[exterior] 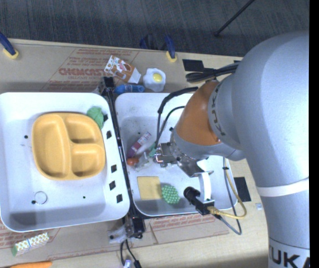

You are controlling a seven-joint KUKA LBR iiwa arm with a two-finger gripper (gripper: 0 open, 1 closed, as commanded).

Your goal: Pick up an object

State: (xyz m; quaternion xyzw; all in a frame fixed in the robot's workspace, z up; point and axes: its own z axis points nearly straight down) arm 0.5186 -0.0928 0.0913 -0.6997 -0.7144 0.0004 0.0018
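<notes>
We see the tool (155,156) low in the right bin (127,108), near a small red tube (139,144); whether it is spread or pressed together, we cannot tell.

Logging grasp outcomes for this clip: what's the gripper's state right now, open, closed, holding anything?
Gripper: cannot be told. It sits low in the right bin, beside the small items at that bin's left side, with the wrist covering it from above.

My arm (271,116) is grey with an orange band (199,119); white bins (8,149) hold a yellow tray (67,145) and a green dotted ball (170,193).
</notes>
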